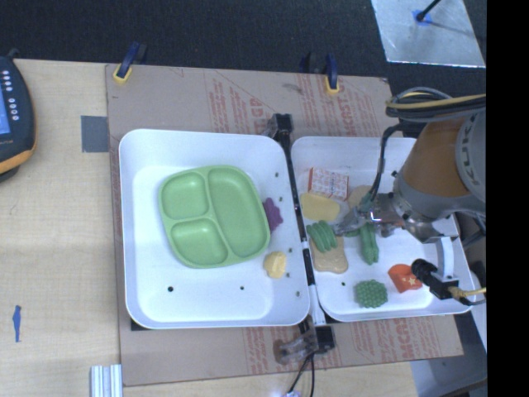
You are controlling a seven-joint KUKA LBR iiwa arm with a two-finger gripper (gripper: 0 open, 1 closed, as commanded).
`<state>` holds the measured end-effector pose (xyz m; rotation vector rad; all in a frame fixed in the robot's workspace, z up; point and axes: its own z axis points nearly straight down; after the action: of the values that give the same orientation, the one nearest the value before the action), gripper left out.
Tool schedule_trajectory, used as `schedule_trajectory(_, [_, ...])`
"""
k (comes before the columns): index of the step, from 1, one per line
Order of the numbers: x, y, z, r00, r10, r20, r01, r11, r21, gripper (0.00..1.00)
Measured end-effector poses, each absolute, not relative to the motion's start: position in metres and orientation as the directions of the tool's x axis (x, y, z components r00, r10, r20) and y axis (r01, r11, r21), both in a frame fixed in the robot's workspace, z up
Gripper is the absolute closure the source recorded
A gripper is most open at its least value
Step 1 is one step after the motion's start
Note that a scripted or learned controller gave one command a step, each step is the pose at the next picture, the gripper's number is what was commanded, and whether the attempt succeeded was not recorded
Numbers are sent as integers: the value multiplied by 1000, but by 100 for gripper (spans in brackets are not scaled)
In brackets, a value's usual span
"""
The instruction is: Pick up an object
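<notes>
Camera view: arm bent low over right bin (413, 308), pincer (361, 219) state unclear.

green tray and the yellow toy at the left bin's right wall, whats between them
In the camera view, only bare white bin floor separates the green tray from the yellow toy.

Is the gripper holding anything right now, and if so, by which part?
Cannot be told. The gripper is low in the right bin, right by the green pickle-like toy, but the view does not show any object between its fingers.
</notes>
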<state>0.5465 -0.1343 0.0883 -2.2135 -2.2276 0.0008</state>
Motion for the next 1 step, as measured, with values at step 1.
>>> schedule_trajectory(1, [512, -137, 95, -2, 1000, -1, 1000, 3, 4, 0])
